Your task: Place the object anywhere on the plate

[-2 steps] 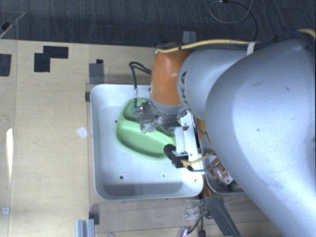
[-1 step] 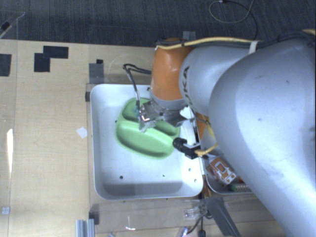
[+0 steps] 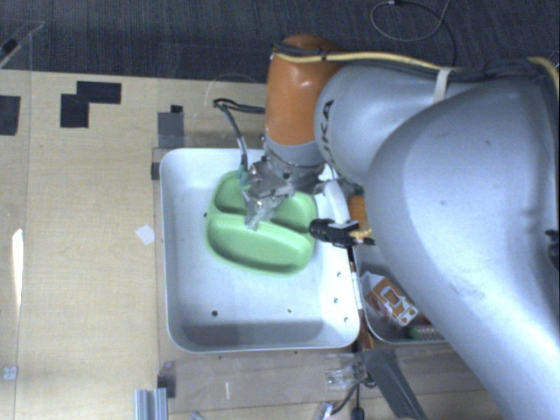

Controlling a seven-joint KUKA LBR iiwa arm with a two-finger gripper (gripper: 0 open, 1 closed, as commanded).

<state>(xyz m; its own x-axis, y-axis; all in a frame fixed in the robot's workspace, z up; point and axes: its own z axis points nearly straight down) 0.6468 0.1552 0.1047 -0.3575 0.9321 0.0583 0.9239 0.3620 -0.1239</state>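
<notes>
In left bin (image 3: 175, 322), toward its far right corner: green plate (image 3: 262, 243). Low over the plate's far edge: gripper (image 3: 260, 210), grip impossible to tell, no object seen in it. At right bin's (image 3: 374, 322) near left corner: orange-and-white item (image 3: 394, 304), possibly the object. Risk: descending with nothing carried, striking the plate.

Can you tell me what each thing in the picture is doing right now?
green plate: lying flat in the left bin, nothing seen resting on its bare part.
left bin: sitting on the bench, holding the plate.
gripper: hanging right above the plate, pointing down.
right bin: mostly hidden under the arm, with an orange and white thing lying inside.
arm: reaching in over both bins.
</notes>
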